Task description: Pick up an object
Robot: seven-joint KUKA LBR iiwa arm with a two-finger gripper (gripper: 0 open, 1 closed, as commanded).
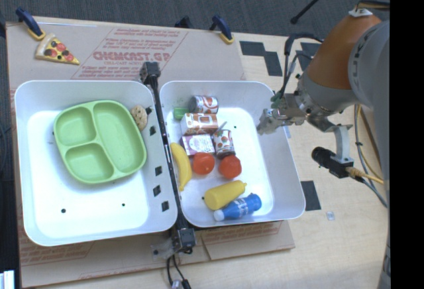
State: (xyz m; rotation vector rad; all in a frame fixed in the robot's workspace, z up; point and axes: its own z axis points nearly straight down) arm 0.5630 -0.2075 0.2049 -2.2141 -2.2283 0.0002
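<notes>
Objects for picking are gathered in the right bin [281,178], while the left bin [40,201] is occupied by a green divided plate [99,142] with three compartments, and a small cookie [139,115] is seen just beside the plate's upper right rim, near the wall between the bins. Beyond the left bin, on the cardboard sheet [132,49], a toy pizza slice [56,51] is laid near the far left corner. In the right bin, a banana [181,165] is placed along the left wall, with a small green item [179,112] near its far end. Next to these, a can [203,105], two small cartons [200,123] [197,144] and a further small can [224,143] are clustered, and two red tomatoes [203,164] [230,166] are set just in front of them. Nearer the front wall, a yellow mustard bottle [224,195] and a blue bottle [238,208] are laid side by side, touching. At the right bin's far right rim, the gripper [270,120] is poised above the wall, apart from all the items; whether its claw is spread or pressed together cannot be told, and nothing is seen between it.
</notes>
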